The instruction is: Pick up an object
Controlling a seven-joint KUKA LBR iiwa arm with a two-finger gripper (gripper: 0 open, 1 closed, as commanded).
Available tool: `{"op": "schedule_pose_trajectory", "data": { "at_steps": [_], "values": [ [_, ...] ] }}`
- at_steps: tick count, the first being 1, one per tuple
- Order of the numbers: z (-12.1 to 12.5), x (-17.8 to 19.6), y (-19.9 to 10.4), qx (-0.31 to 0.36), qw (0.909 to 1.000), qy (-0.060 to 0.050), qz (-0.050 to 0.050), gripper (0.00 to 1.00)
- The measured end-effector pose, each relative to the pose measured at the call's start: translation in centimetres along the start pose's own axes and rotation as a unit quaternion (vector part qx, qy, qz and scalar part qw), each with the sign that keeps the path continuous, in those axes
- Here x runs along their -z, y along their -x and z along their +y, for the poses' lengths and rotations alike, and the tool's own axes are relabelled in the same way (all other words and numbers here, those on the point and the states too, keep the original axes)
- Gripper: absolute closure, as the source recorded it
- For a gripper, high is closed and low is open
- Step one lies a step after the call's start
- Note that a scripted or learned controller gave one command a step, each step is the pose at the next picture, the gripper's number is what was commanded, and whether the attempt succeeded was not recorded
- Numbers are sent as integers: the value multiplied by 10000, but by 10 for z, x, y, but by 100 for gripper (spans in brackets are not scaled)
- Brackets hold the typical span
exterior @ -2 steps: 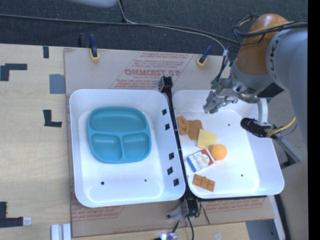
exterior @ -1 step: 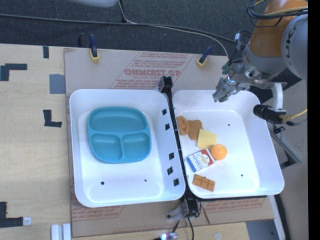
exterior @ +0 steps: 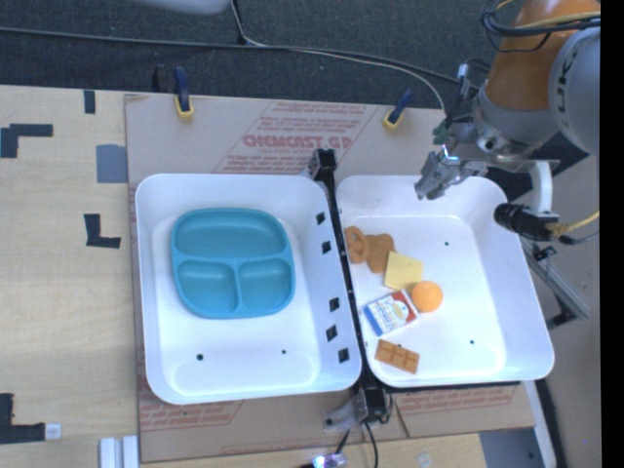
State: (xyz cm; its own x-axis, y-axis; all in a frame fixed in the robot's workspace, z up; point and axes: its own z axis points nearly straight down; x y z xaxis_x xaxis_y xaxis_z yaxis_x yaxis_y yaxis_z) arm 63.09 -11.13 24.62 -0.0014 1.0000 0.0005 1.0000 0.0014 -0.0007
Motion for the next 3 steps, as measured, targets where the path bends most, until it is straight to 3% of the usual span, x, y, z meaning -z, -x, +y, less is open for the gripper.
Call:
{"op": "schedule_pose_trajectory", "data": {
  "at_steps": [3],
  "values": [
    [-4, -24, -169, 21, 10000, -12, -1, 100]
  ]
}}
